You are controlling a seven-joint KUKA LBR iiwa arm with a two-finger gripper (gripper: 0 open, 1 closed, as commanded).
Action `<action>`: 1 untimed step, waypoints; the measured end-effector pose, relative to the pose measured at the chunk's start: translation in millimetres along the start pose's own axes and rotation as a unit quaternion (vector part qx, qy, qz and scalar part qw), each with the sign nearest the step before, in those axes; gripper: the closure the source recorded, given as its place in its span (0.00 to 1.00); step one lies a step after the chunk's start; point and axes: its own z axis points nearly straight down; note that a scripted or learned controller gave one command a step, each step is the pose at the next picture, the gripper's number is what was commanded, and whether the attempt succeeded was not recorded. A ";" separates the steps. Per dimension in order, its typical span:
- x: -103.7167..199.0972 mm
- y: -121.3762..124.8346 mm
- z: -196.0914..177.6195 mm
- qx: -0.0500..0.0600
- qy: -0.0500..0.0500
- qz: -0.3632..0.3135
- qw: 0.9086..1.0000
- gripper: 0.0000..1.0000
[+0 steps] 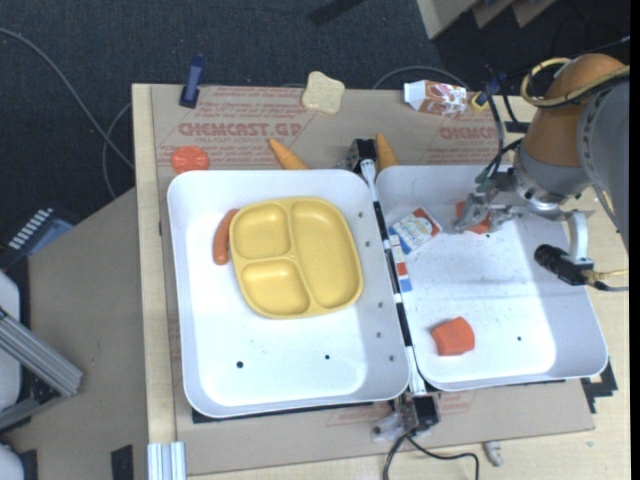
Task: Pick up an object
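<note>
In the right bin (pixel 560 358), my gripper (pixel 476 214) reaches down near the far wall. A small red-orange piece (pixel 481 224) lies right at its tip, partly hidden by it. A small white, blue and orange carton (pixel 415 230) lies just left of the gripper, near the bin's left wall. An orange block (pixel 453 336) sits toward the front of the same bin, well apart from the gripper. The left bin (pixel 290 378) holds a yellow divided plate (pixel 295 256) with a red sausage (pixel 221 238) beside its left edge.
Behind the bins on the bench lie a bread slice (pixel 323 91), a small milk carton (pixel 437 96), a carrot (pixel 287 154), an orange disc (pixel 188 158) and a blue clip (pixel 191 80). The arm's grey and orange body (pixel 560 128) hangs over the right bin's far right corner.
</note>
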 end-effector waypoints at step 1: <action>104.7 -29.9 -101.4 -0.002 0.000 -0.001 1.000 1.00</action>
